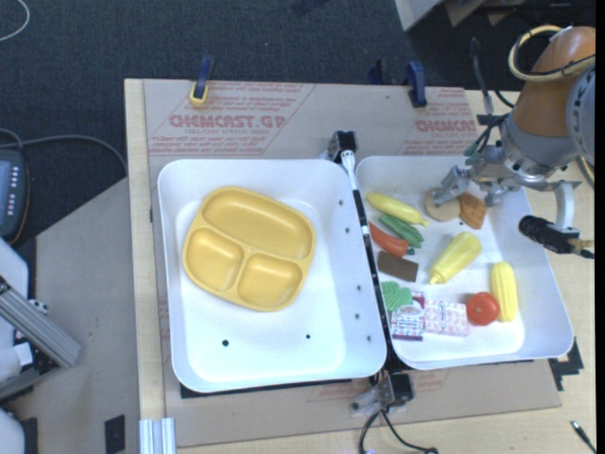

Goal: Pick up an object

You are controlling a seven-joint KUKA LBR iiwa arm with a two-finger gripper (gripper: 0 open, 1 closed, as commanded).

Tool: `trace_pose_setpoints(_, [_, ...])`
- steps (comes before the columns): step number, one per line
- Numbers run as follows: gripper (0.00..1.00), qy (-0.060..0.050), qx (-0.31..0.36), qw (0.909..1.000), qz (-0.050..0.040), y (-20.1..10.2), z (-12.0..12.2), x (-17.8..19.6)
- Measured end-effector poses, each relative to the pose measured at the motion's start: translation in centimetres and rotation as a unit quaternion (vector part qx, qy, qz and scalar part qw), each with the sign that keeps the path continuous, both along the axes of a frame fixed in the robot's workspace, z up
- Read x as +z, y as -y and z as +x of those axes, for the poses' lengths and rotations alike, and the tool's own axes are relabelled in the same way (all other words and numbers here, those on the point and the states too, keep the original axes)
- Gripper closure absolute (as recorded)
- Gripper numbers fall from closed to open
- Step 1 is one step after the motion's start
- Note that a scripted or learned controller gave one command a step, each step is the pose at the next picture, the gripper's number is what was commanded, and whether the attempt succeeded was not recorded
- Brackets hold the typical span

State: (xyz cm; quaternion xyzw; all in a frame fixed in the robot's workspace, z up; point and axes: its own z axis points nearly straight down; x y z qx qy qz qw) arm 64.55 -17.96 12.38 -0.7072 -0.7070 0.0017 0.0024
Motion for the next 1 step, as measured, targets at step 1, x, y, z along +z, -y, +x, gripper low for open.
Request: trace_pose_setpoints(1, [0.00,0.004,0.001,1.0000,-0.0018,0.01,0.17,-3.71])
